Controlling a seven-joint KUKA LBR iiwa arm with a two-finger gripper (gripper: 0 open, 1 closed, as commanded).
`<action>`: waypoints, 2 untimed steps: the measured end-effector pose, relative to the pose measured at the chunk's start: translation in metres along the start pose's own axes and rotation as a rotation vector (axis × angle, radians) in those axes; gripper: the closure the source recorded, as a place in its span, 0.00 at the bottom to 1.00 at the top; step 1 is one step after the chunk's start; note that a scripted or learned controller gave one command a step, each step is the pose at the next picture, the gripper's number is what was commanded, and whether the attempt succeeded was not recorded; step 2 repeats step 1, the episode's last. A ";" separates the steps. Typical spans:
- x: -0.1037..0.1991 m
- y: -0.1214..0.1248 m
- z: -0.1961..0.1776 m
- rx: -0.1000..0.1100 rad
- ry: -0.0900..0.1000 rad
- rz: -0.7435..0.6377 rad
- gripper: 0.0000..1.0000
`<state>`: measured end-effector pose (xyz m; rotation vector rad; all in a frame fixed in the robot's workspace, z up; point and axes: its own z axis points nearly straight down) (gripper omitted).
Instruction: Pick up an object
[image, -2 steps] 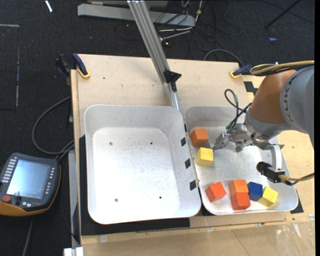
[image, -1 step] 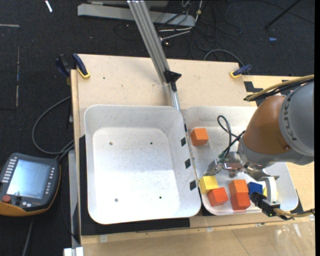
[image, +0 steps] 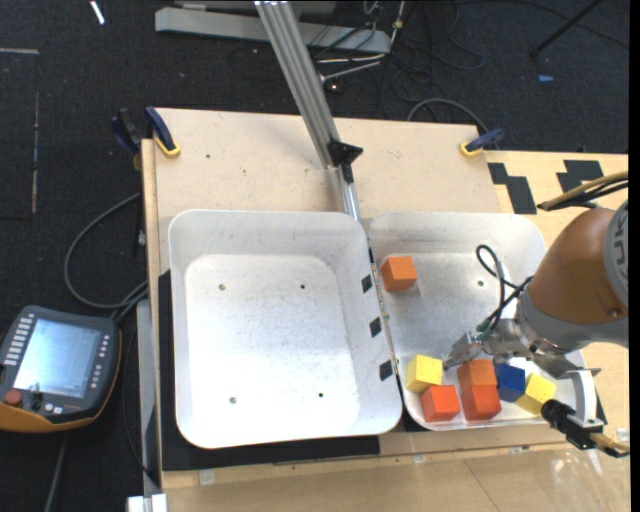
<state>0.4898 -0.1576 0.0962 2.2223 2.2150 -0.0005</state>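
Observation:
Several blocks lie in the right bin (image: 520, 240). An orange block (image: 399, 272) sits alone near the bin's left wall. At the front there is a cluster: a yellow block (image: 424, 372), two orange-red blocks (image: 440, 402) (image: 481, 390), a blue block (image: 511, 382) and another yellow block (image: 540, 388). My gripper (image: 482, 350) is low over this cluster, just above the taller orange-red block and the blue one. The wrist hides its tip and part of the blocks behind it.
The left bin (image: 200, 300) stands beside the right one, and their walls meet at the middle. A metal pole (image: 305, 85) slants in from the top to the bins' back edge. A teach pendant (image: 55, 365) lies off the bench at left.

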 end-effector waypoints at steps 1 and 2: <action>0.001 0.002 -0.010 -0.004 0.000 0.000 1.00; 0.001 0.002 -0.010 -0.004 0.000 0.000 1.00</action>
